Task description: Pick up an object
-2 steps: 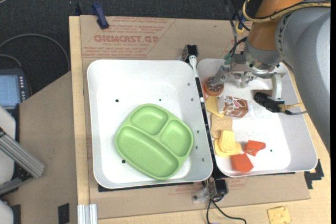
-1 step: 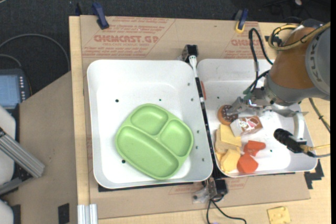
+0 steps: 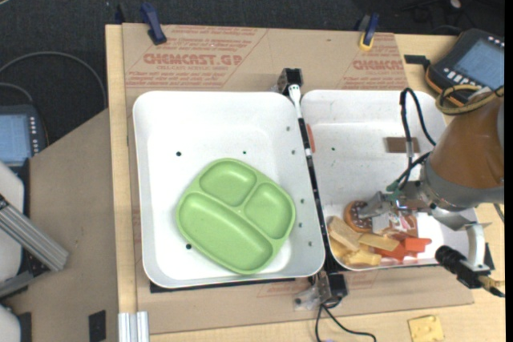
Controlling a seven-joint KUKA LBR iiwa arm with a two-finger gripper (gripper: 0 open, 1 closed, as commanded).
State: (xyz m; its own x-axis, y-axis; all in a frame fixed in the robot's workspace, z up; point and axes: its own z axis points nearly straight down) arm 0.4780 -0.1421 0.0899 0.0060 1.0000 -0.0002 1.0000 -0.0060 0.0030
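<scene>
Gripper (image 3: 383,208) low over toy food pile (image 3: 373,240) in right bin (image 3: 353,124). Fingers: cannot tell. Pieces crowded, touching; grab might slip or catch two.

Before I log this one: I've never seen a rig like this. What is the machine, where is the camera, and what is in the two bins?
One fixed camera looks down at a slant on a bench with two shallow white bins. The left bin holds a green divided plate. The right bin has a heap of small toy-like pieces in its near corner. The grey and orange shape is a robot arm reaching in from the right; its gripper sits low over that heap. Whether it holds anything cannot be told.
</scene>
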